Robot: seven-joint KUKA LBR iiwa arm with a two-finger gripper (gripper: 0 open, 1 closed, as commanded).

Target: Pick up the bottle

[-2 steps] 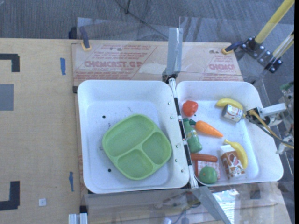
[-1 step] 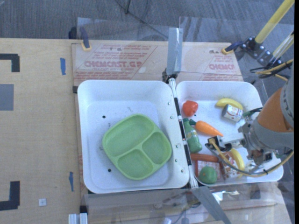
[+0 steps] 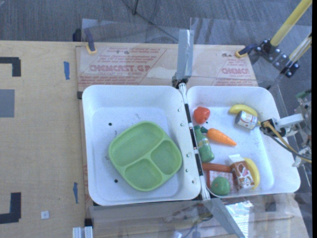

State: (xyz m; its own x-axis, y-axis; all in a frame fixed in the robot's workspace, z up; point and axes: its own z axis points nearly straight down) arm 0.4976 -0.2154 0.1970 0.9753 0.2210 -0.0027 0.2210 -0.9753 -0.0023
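Even, diffuse overhead light fills the frame, bright without harsh shadows. The two shallow white plastic bins (image 3: pixel 133 100) run close to overexposure, their walls washing out pale, and the green three-part plastic plate (image 3: pixel 145 155) casts only a thin soft shadow along its lower left edge. Glare streaks the clear plastic sheeting (image 3: pixel 237 212) along the bottom right. Detail is soft throughout, with fine features at the far right edge smeared and hard to read.

Left bin (image 3: pixel 94 103) — green divided plate (image 3: pixel 145 155), lying flat near centre. Right bin (image 3: pixel 267 100) — tomato (image 3: pixel 201 114), carrot (image 3: pixel 221 137), two bananas (image 3: pixel 243 109) (image 3: pixel 253 171), small carton (image 3: pixel 245 120) touching the upper banana, green apple (image 3: pixel 220 185), brown carton (image 3: pixel 240 173) beside the lower banana.
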